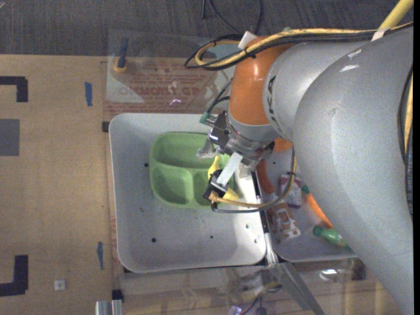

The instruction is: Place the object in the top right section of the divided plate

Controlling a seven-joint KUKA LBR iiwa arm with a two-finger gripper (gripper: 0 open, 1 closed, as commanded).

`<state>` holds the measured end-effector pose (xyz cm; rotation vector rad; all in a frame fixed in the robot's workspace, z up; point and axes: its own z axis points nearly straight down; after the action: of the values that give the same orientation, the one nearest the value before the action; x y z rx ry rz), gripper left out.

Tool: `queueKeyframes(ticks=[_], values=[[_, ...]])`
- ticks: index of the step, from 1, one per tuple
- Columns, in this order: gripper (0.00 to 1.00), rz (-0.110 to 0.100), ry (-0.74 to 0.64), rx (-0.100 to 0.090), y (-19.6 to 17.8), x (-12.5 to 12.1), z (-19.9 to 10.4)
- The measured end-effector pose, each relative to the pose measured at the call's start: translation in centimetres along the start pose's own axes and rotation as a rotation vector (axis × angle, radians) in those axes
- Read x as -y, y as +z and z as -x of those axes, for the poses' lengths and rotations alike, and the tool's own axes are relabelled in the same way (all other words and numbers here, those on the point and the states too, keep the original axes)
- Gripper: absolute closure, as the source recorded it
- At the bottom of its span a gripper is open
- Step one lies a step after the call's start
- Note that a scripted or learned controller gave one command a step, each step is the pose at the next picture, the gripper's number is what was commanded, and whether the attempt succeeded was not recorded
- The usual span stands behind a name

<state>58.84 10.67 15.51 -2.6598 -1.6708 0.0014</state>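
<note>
The claw [220, 156] hangs low over a smooth, glossy lime-green divided plate [172, 176]; its rounded, ridge-walled compartments spread from under the claw toward the view's left. Whether the claw is open or shut, or has anything in it, cannot be told. The plate lies in the matte white left bin [131, 228]. Beyond the claw, toward the arm, the right bin [295, 251] holds a small packet [286, 220] with an unreadable red-brown label, a tapered orange piece [316, 210] and a green piece [328, 235]. Above the claw, a clear sheet [161, 87] bears blurred reddish print.
</note>
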Motion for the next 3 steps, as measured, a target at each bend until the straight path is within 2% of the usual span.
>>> queueKeyframes(ticks=[3], values=[[0.00,0.000,0.000,0.000,0.00,0.00,0.00]])
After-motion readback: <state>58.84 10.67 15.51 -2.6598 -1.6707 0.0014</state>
